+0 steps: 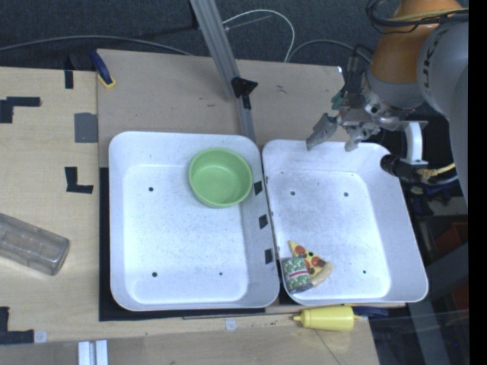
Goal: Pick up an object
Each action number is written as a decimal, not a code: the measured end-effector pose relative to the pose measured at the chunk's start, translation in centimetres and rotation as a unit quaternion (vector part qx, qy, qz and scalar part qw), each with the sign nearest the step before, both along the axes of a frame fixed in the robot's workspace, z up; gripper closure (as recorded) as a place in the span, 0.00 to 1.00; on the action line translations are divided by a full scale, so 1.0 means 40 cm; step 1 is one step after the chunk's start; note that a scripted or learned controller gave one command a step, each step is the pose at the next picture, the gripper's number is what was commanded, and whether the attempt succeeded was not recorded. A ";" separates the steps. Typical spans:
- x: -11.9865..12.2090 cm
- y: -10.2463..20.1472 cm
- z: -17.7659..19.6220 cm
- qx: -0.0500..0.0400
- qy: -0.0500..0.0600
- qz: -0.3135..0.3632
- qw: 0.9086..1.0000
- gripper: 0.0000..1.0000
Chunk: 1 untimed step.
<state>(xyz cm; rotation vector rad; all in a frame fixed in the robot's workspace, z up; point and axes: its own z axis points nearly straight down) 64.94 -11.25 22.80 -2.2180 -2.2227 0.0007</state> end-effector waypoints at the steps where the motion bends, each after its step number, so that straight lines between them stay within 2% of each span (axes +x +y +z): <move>1: 0.000 0.000 0.000 0.000 0.000 0.000 1.000 0.00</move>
